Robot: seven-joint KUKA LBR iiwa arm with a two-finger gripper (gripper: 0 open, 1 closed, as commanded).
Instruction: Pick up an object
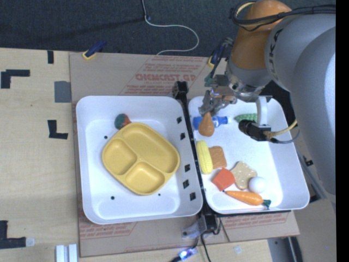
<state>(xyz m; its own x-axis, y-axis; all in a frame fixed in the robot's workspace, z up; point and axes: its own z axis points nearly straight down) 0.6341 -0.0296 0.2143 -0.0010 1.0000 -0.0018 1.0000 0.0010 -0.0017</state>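
End effector (210, 109) over right bin's (289, 162) far-left corner; brown pear-shaped item (206, 125) directly beneath, touching fingertips, long axis near-far. Grip state: cannot tell.

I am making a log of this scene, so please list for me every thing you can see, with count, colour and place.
bins: 2, white, side by side on the bench
divided plate: 1, yellow, in the left bin
small round item: 1, green and red, left bin, at the plate's far edge
brown pear-shaped item: 1, right bin, right under the gripper
blue item: 1, right bin, beside the brown one
green item: 1, right bin, far side
corn cob: 1, yellow, right bin, near its left wall
carrot: 1, orange, right bin, near edge
egg: 1, white, above the carrot
arm: 1, grey with orange band
gripper: 1, over the right bin
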